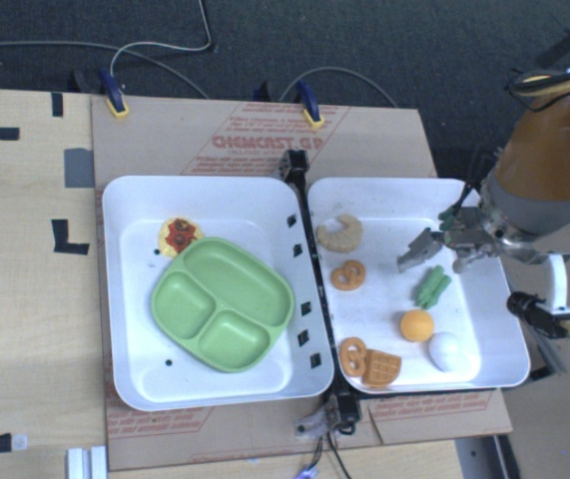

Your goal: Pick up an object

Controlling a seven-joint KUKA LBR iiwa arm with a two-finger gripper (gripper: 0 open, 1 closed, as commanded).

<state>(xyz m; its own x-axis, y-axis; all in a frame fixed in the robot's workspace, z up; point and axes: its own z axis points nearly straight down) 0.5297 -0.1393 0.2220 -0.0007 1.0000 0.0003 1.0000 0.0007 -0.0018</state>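
My gripper point(432, 259) hangs over the right bin point(494, 377), with its fingers spread and nothing between them. Just below it in the view lies a green toy vegetable point(431, 287), apart from the fingertips. An orange ball point(416, 325) and a white egg point(446, 351) lie nearer the front. A beige pastry point(340, 233) and a small brown pretzel point(347, 274) sit toward the bin's left side. Another pretzel point(352, 354) and a waffle piece point(382, 367) rest at the front left corner.
The left bin point(125, 367) holds a green divided plate point(223, 303) and a small red-and-yellow toy point(178, 236) at its back left. A black divider point(309, 267) runs between the bins. Blue clamps and cables lie behind on the cardboard.
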